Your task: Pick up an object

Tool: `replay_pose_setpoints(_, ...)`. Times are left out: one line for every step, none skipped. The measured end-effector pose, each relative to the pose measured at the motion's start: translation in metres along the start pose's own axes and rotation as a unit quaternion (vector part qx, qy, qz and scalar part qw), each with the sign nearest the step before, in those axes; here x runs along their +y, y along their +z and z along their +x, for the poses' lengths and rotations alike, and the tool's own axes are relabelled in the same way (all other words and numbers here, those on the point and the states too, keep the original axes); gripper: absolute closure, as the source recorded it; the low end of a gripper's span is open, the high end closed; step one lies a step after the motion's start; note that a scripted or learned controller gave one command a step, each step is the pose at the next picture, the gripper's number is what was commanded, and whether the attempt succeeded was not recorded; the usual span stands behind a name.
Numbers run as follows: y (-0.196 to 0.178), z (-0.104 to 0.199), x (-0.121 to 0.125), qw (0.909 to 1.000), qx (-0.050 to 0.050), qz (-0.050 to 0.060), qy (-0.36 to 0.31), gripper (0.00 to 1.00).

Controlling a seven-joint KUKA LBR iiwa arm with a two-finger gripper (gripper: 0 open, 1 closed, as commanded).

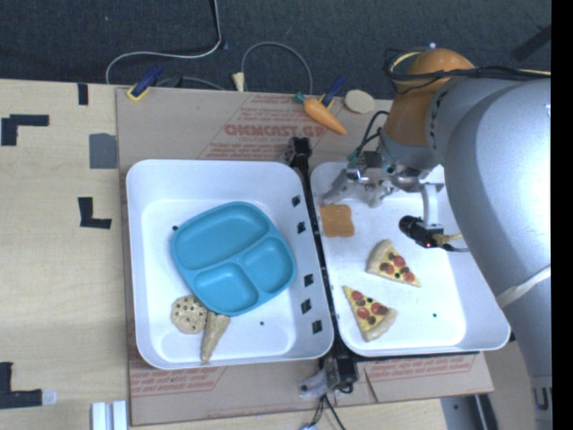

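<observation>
Failure risk centres on the toast piece (337, 220), the candidate object nearest the end effector (362, 183). The toast piece lies flat on the floor of the right bin (445, 328), just beside the end effector and close to the wall shared with the left bin (136, 240). A thin, flat item offers little height to grip, so a closing motion may slide over it or push it against the wall. A descent that is off line may strike the bin wall instead of the object.

End effector state: it sits low over the far end of the right bin. Whether it is open or closed cannot be determined, and no object is visibly held.

Object count:
- Bins: two, side by side on the desk (54, 240).
- Toast piece: one.
- Pizza slices: two, one (392, 264) near the end effector and one (369, 312) further off in the same bin.
- Blue tray (235, 256): one, in the left bin.
- Cookie (188, 314): one, beside the tray.
- Cone (213, 334): one, touching the cookie.
- Carrot (322, 115): one, outside both bins.
</observation>
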State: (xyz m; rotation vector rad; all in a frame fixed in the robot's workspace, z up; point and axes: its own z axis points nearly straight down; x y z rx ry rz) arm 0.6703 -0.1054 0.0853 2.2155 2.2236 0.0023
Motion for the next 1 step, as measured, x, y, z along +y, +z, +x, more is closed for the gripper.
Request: replay_pose_setpoints(-0.0005,0.0109,-0.0191,1.0000,-0.001,0.000,0.002,0.00)
